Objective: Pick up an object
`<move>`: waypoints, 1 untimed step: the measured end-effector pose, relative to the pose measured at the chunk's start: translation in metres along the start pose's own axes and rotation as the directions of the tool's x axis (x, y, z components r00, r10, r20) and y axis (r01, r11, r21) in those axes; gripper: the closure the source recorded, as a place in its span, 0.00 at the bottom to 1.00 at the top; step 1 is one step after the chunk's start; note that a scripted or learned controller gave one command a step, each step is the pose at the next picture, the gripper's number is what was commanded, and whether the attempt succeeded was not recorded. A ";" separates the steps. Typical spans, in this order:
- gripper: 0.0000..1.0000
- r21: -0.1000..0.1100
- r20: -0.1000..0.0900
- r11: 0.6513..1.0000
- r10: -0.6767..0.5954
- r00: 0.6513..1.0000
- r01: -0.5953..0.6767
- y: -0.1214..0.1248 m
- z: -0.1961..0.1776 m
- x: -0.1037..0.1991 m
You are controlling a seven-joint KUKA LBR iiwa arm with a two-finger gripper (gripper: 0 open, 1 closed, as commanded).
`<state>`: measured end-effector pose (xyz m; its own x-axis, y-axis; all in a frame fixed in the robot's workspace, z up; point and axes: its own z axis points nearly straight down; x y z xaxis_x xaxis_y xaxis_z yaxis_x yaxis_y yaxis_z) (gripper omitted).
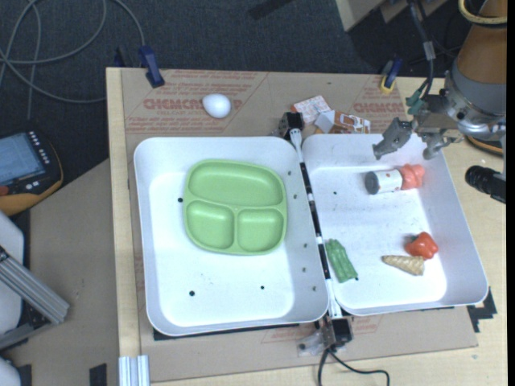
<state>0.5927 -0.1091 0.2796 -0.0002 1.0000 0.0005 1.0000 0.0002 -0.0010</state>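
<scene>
Hovering jaws, seemingly apart, over right bin's (451,215) far edge.

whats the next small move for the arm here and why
Probably lower the tool a little toward the white and orange bottle, which lies on its side in the right bin just below it. The tool hangs above the bin's far edge, and the bottle is the nearest object.

grey arm (475,87) with an orange band, black cables, and a metal gripper (410,139), seemingly two-fingered.
</scene>
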 end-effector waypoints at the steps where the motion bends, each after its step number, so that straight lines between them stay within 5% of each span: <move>1: 0.00 0.001 0.000 1.000 0.001 1.000 -0.001 0.036 0.089 -0.039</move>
<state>0.6285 -0.1483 0.1900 0.0009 1.0000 0.0001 1.0000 -0.0009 -0.0020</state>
